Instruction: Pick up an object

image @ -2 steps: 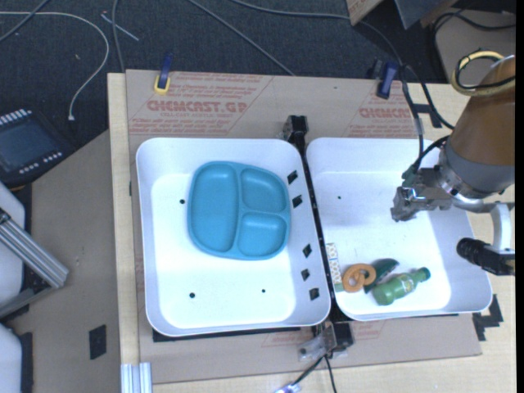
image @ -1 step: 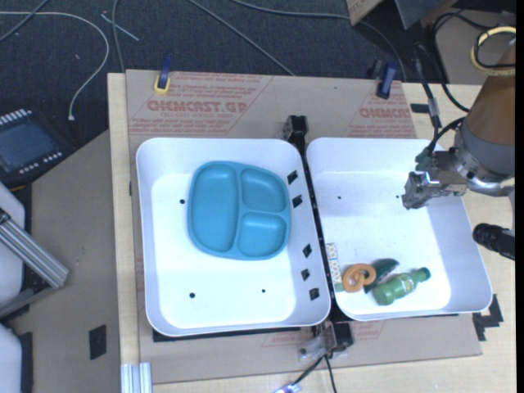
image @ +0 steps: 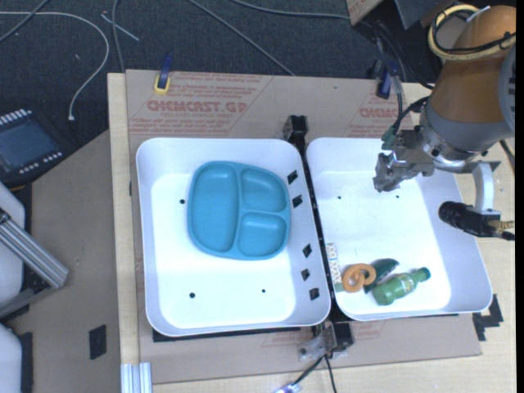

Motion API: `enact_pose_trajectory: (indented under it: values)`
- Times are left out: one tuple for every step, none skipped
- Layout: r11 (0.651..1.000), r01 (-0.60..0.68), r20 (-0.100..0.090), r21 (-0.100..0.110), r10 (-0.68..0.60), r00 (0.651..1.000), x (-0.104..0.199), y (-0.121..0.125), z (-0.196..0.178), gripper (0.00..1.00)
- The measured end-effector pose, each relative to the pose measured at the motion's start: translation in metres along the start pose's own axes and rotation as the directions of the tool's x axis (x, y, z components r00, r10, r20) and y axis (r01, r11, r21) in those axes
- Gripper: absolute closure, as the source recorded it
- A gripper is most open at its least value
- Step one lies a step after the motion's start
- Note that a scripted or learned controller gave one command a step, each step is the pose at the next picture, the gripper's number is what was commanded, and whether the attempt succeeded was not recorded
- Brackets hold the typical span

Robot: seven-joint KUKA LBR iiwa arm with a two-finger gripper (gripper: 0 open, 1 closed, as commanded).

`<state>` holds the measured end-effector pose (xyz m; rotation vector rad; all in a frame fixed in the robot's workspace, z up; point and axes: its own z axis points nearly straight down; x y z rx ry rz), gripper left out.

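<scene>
I see the bottle (image: 401,284) lying on its side by the right bin's (image: 458,256) near edge, just beside an orange ring (image: 356,277). My gripper (image: 389,173) hangs near that bin's far edge, well apart from both. The left bin (image: 164,244) carries a blue plate (image: 239,210).

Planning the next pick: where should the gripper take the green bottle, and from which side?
Grip the green bottle across its wider body, coming straight down. It lies on its side in the right bin, and the orange ring crowds its left end.
</scene>
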<state>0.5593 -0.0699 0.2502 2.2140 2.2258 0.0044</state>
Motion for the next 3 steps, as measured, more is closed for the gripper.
enact_pose_trajectory:
  values:
    - [1.0, 0.001, -0.001, 0.001, -0.001, 1.0, 0.049, 0.032, 0.002, 1.0]
    - [1.0, 0.0, -0.002, 0.001, 0.0, 1.0, 0.096, 0.054, 0.002, 1.0]
    - [1.0, -0.001, -0.001, 0.002, 0.001, 1.0, 0.135, 0.071, 0.013, 1.0]
